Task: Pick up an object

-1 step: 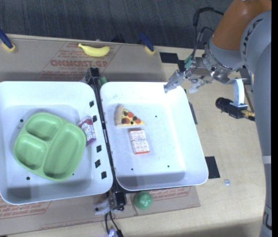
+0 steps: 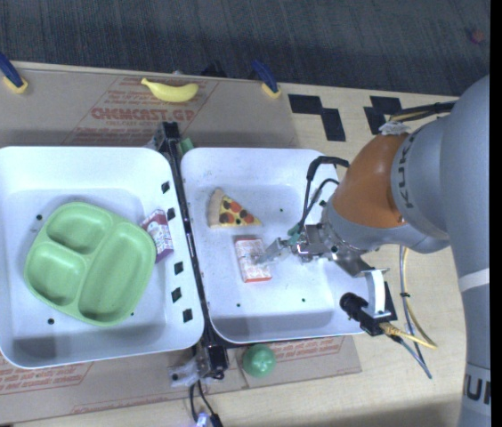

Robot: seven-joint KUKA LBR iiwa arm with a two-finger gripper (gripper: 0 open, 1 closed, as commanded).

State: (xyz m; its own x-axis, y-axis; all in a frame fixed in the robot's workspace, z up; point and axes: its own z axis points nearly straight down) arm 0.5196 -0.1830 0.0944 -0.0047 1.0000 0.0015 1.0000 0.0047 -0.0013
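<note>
In the right bin [image 2: 233,327] a pizza slice toy [image 2: 231,212] lies near the back left. A small pink and white packet [image 2: 253,261] lies flat in the bin's middle. My gripper [image 2: 280,248] hangs low over the right bin, just right of the packet's upper right corner and close to it; I cannot tell whether it touches. Nothing shows held in it. The grey arm with its orange band [image 2: 371,189] covers the bin's right side.
The left bin [image 2: 2,238] holds a green divided plate [image 2: 91,263] and a small dark red packet [image 2: 157,232] by the shared wall. A yellow banana [image 2: 171,88] lies behind the bins and a green ball [image 2: 257,359] in front. Cables [image 2: 411,327] trail at the right.
</note>
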